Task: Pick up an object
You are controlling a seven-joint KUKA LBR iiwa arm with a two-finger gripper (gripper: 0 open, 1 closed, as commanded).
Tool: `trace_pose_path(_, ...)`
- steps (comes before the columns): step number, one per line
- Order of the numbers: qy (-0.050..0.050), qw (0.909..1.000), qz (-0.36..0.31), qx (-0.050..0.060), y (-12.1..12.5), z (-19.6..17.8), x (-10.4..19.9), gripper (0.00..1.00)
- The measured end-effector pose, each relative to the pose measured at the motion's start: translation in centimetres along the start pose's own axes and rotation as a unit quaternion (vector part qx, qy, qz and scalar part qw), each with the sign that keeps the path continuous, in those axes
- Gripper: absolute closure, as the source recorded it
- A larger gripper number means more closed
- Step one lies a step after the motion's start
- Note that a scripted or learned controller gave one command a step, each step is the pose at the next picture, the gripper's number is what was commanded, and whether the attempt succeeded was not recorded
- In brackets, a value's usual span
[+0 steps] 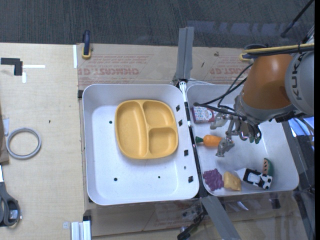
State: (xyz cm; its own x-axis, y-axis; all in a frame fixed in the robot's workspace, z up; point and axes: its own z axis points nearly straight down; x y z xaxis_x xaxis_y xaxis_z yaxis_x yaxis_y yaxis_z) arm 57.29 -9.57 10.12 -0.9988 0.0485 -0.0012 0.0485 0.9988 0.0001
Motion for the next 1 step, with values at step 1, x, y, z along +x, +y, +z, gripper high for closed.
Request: trace_pose_path(1,-0.002,1.0000,-0.001,0.000,0.11,-1.01,-0.16,1.00)
